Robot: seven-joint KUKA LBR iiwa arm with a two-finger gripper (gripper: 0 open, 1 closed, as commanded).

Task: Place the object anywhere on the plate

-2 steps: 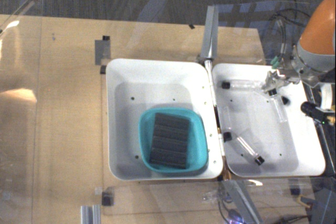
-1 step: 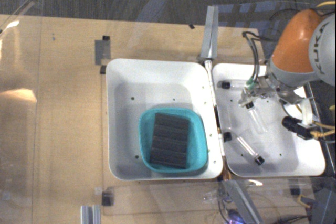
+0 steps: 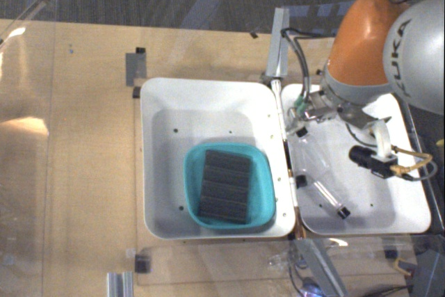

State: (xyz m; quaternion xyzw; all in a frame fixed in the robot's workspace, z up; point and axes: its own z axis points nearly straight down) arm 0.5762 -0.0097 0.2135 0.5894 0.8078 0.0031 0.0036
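The grey arm with the orange band (image 3: 375, 38) hangs over the right shallow white bin (image 3: 407, 209). In the left shallow white bin (image 3: 167, 122), the teal square plastic plate (image 3: 263, 181) bears the dark grey ribbed rectangular block (image 3: 224, 186), so the placing looks done. The pincer (image 3: 304, 115) is well apart from it; I cannot tell whether it is open or closed.

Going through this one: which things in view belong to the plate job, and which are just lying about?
Belong to the job:
teal plate in the left bin
dark ribbed block, lying on that plate
gripper, over the right bin

Just lying about:
clear tube with a black end, in the right bin
small black piece by that bin's left wall
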